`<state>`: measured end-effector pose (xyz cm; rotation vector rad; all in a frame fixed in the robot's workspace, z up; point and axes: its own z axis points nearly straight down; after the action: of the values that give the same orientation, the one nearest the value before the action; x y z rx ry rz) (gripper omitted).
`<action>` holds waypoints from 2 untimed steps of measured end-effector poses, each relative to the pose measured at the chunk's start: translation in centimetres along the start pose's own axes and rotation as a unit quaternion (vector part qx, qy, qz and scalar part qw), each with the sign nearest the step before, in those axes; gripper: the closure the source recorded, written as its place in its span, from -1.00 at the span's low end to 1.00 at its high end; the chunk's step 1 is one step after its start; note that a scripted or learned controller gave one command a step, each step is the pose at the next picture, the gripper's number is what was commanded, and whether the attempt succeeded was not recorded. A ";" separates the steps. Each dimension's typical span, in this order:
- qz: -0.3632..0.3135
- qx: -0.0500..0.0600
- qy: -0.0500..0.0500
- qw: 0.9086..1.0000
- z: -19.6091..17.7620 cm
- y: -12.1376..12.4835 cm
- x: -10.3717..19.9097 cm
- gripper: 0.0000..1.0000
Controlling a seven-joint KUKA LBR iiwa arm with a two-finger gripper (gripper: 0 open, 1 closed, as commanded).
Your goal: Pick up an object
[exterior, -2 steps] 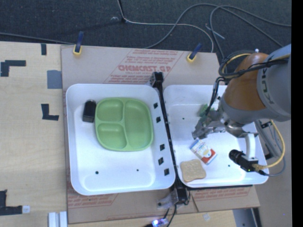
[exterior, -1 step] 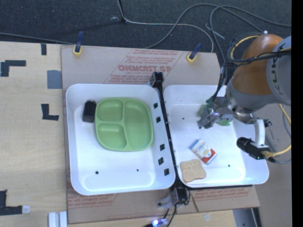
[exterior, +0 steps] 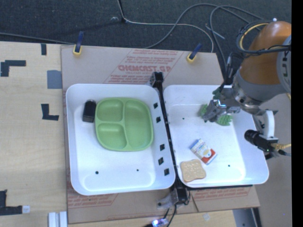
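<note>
Two bins: side by side on the desk [exterior: 28,126], left bin [exterior: 78,174] and right bin [exterior: 246,174], joined along a black clip strip.
Nearest item: a slice of toast [exterior: 192,170] lying flat near the front edge of the right bin.
Next item: a small packet [exterior: 203,151], white, blue and red, just behind the toast and apart from it.
Left bin contents: a green divided plate [exterior: 124,124] lying flat in the middle, with a small black block [exterior: 89,111] touching or just beside its left rim.
Target, as judged: a green leafy toy [exterior: 223,118] at the back of the right bin, near the right wall.
Hand: the hand [exterior: 215,109] sits low over the green leafy toy, partly covering it. Whether it is spread or pinched together cannot be told from this slanted view, and no grip on the toy can be confirmed.
Arm: reaches in from the right, orange band above the wrist.
Risk 1: the toy is soft and uneven; an off-centre closure may catch only a leaf edge and slip on lifting.
Risk 2: pressing down too far may push the toy sideways toward the wall instead of capturing it.
Far edge: cables trail on the dark floor behind the desk.
</note>
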<state>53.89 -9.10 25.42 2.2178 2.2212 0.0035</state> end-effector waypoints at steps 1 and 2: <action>-0.003 0.002 0.001 1.000 -0.1 2.7 5.3 1.00; -0.002 0.003 0.000 1.000 1.8 5.1 10.6 1.00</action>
<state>59.02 1.54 23.66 2.2159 2.2291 -0.0019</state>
